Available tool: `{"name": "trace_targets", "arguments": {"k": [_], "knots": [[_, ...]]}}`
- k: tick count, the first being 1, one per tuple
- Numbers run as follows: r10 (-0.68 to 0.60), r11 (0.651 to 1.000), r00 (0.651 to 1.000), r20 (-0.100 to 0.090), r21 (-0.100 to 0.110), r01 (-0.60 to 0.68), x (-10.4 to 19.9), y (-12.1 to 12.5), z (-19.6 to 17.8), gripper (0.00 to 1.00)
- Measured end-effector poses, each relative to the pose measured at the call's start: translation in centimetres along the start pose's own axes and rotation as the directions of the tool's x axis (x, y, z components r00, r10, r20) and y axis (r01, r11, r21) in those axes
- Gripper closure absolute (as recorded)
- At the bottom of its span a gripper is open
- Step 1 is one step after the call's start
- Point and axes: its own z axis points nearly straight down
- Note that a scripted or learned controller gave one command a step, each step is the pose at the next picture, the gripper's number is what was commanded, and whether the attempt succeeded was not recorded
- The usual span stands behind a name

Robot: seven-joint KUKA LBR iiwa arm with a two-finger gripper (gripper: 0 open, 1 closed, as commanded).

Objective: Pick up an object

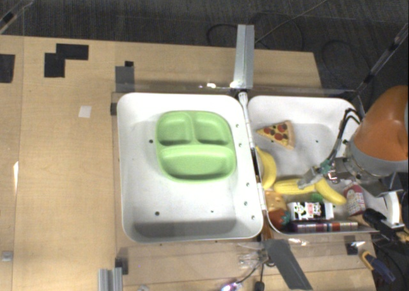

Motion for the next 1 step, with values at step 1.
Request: {"name": "trace_targets", "arguments": {"k": [1], "knots": [[-0.394,0.919,0.919,-0.003,0.001,0.394,-2.72,-0.82,2.89,0.00]]}}
